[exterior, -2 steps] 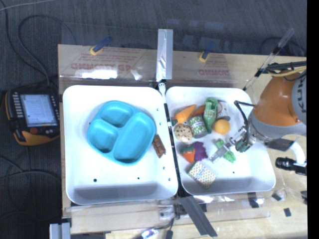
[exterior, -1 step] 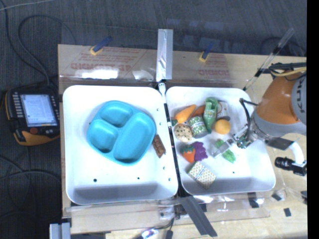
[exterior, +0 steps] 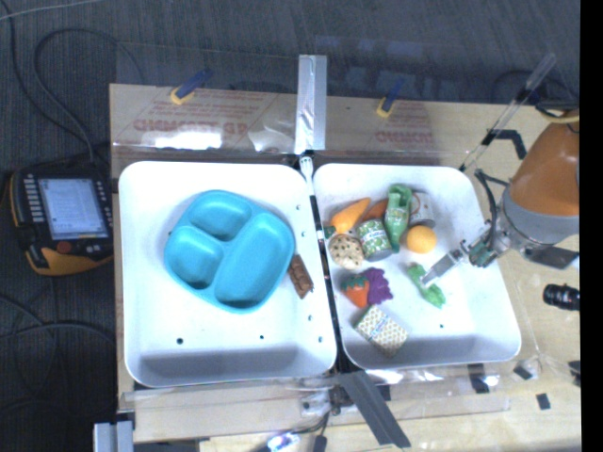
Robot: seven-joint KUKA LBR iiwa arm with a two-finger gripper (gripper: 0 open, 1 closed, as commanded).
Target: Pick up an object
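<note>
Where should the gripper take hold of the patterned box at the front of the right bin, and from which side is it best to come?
Probably straight from above, closing across the two long sides of the box. It lies flat and turned at an angle, so the gripper would need to rotate to match. It stands apart from the purple grapes and the bin's front wall, which leaves room for the fingers.

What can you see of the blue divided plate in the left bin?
The blue divided plate is a light-blue, plastic-looking dish with three rounded compartments, two smaller at upper left and one larger at right. It lies face up, turned at an angle, on the floor of the left bin, toward the upper middle. A small brown object lies beside its right edge.
</note>
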